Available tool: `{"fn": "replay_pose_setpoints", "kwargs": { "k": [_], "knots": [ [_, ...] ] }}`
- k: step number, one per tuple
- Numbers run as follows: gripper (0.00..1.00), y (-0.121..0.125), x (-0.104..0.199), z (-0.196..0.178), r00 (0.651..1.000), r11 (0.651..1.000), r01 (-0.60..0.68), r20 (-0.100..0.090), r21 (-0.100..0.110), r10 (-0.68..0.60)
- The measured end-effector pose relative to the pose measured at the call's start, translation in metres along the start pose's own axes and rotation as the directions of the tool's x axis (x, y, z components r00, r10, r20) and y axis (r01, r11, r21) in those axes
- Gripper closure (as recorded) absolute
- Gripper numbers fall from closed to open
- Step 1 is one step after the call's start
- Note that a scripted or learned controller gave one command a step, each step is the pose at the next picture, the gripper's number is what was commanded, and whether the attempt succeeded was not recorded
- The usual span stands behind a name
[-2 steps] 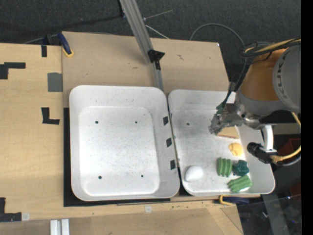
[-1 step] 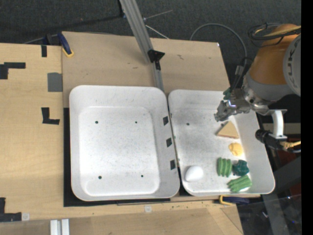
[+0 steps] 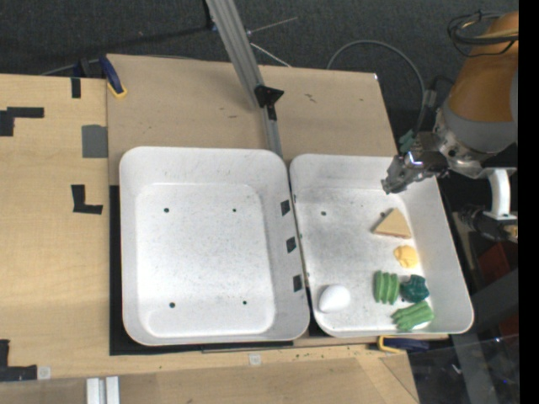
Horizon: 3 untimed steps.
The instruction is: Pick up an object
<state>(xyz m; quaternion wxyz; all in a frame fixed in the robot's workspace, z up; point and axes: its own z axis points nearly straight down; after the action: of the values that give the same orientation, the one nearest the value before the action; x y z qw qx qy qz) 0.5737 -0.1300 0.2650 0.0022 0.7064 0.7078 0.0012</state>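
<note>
Toward the near right corner of the right bin [image 3: 333,175] lie the things to be picked: a tan wedge [image 3: 393,225] sits highest, with a small yellow piece [image 3: 406,255] just below it. Beneath those, a green ridged piece [image 3: 386,287], a dark teal lump [image 3: 414,289] and a second green piece [image 3: 413,315] crowd close together, the teal lump between the two greens. A white egg-shaped object [image 3: 334,297] rests apart from them, to the left, near the bin's front rim.

Above the wedge, near the bin's far right rim, hangs the gripper [image 3: 397,181]. It is dark and small in the view, pointing down and leftward into the bin, and whether it is spread or closed cannot be told; nothing can be seen in its grasp. It stands apart from the wedge, up and slightly to the right of it.

Behind the gripper the arm [image 3: 480,91] reaches in from the right, its grey wrist bent down toward the bin and the orange band sitting higher, by the upper right corner.

Beside the right bin, the left bin [image 3: 202,162] lies on the wooden bench [image 3: 50,183]. A grey metal bar [image 3: 238,45] slants down from the top to the gap between the bins.
</note>
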Motion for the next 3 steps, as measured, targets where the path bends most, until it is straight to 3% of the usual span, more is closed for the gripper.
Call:
{"fn": "replay_pose_setpoints", "kwargs": {
  "k": [3],
  "knots": [
    [1.0,-0.047,0.153,0.039,1.0,1.0,0.005,-0.003,0.009,-0.005]
  ]
}}
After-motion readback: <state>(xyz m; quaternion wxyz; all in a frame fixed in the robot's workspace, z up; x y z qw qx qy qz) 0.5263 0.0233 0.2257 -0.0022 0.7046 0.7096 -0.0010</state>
